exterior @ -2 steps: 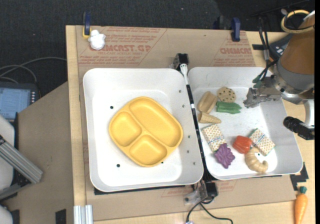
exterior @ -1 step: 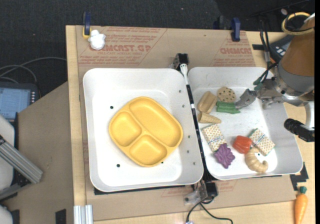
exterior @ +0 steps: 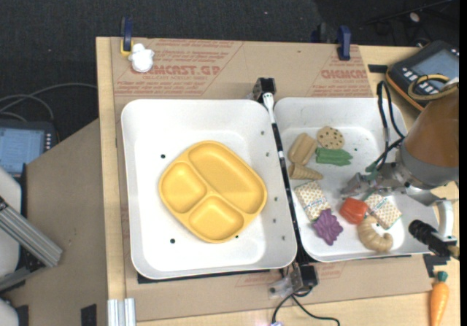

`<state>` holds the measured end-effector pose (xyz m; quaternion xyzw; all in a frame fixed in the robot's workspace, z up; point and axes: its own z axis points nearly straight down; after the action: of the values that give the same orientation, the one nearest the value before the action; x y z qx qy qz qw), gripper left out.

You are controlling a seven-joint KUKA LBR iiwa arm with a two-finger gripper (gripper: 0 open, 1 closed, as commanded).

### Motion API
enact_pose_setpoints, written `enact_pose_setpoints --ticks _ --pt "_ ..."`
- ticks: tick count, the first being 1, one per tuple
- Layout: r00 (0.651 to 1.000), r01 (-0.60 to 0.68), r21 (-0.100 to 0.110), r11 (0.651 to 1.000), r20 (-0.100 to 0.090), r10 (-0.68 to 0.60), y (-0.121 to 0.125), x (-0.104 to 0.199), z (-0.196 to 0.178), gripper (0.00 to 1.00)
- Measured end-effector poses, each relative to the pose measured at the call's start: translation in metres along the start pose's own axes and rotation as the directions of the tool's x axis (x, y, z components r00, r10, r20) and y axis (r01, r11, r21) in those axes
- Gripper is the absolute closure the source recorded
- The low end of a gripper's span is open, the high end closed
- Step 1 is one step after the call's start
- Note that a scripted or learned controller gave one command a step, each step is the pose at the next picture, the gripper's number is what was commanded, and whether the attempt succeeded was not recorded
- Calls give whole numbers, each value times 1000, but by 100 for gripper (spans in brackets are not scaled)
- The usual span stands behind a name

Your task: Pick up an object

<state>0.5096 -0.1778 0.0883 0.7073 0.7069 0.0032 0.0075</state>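
Observation:
The right bin (exterior: 350, 107) holds several toy foods: a round cookie (exterior: 330, 136), a green vegetable piece (exterior: 333, 157), two tan bread pieces (exterior: 301, 148), a checked cracker (exterior: 312, 199), purple grapes (exterior: 327, 226), a red tomato-like piece (exterior: 354, 210), a second cracker (exterior: 384, 209) and a tan croissant (exterior: 376, 235). My gripper (exterior: 365, 186) hangs low over the right half of this bin, just above the red piece and the second cracker. The arm (exterior: 434, 146) hides part of the bin's right side.
The left bin (exterior: 139, 171) holds a yellow divided plate (exterior: 211, 189). A white small object (exterior: 141, 59) lies on the board at the back left. An orange carrot (exterior: 438, 303) lies outside the bins at the front right. Blue clamps (exterior: 343, 41) stand at the back edge.

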Motion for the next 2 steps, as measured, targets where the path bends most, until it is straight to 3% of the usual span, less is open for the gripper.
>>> enact_pose_setpoints --ticks 1,2 --pt "1000 5 13 1000 -13 -4 -29 -44 2 0" --pt "1000 3 12 1000 -7 -3 -29 -44 -7 100"
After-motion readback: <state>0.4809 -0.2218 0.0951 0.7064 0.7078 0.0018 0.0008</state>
